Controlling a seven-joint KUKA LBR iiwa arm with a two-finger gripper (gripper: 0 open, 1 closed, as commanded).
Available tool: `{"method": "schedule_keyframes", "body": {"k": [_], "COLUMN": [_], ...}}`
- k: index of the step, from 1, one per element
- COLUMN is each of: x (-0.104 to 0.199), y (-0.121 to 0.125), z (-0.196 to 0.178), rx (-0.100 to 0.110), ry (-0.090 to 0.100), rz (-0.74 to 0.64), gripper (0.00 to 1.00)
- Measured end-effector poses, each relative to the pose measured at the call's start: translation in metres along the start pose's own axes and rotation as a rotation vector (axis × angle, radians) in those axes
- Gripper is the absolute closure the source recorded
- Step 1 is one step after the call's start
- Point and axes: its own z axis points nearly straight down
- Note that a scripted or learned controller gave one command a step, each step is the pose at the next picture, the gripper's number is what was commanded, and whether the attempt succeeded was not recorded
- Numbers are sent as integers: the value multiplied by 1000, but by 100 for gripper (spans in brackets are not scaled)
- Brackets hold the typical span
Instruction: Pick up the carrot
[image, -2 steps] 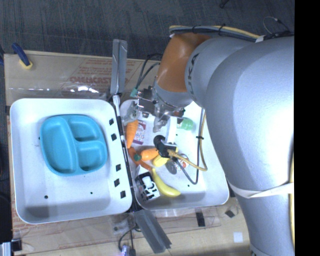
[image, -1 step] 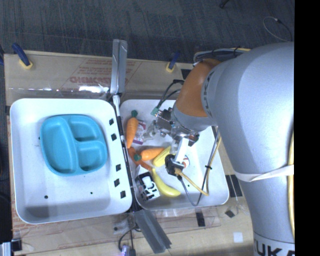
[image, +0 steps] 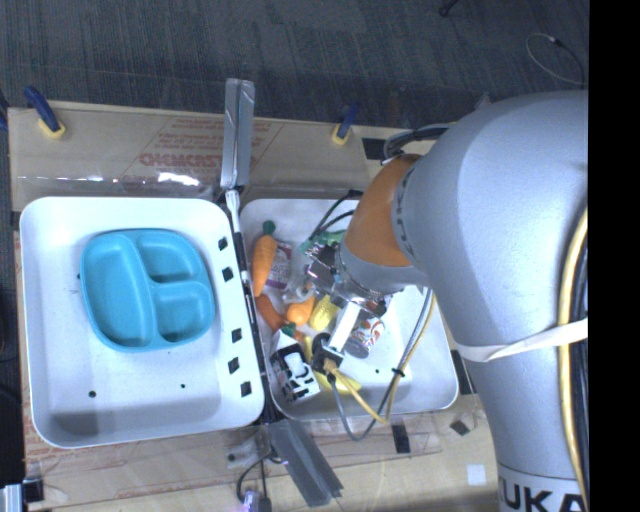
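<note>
The carrot (image: 263, 260) lies in the right bin (image: 432, 388), close to the wall between this bin and the left bin (image: 60, 400). Its green top points to the far side of the counter (image: 120, 140). The arm (image: 480, 220) reaches in from the right and covers a big part of the right bin, and its orange-banded wrist hangs over the clutter just beside the carrot. I cannot tell whether the jaws are open or closed (the wrist and some cables hide them from my camera), so I also cannot say if they have hold of anything. Near the carrot, toward the near edge of the bin, lie two smaller orange pieces (image: 298, 314) and a yellow thing (image: 323, 314). In the left bin rests a blue divided plate (image: 148, 288), well apart from the carrot.
</note>
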Motion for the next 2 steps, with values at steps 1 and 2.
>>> {"method": "schedule_keyframes", "body": {"k": [1,2], "x": [0,17], "y": [-1,-57], "z": [-9,-100], "rx": [4,-1], "ry": [-1,0], "rz": [-4,94], "gripper": [100,100]}}
